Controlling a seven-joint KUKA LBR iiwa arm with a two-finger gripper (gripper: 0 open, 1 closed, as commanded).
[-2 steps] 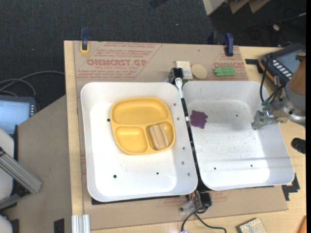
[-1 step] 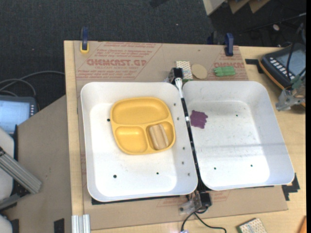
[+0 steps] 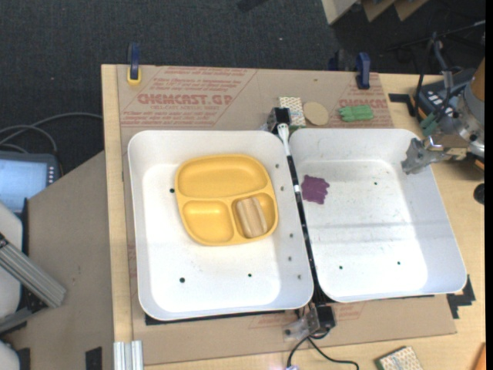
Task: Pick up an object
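Observation:
A small purple object (image 3: 314, 189) lies on the floor of the right bin (image 3: 431, 237), near its left wall. A yellow divided plate (image 3: 223, 177) rests in the left bin (image 3: 154, 253), and a tan block (image 3: 249, 216) lies in the plate's lower right compartment. My gripper (image 3: 418, 156) hangs over the right bin's far right corner, well to the right of the purple object. I see nothing held in it.
Behind the bins, a green object (image 3: 356, 114) and a tan round disc (image 3: 316, 114) lie on the brown board. Blue clamps (image 3: 362, 68) grip the board's back edge. The arm (image 3: 462, 122) enters over the bench's right side.

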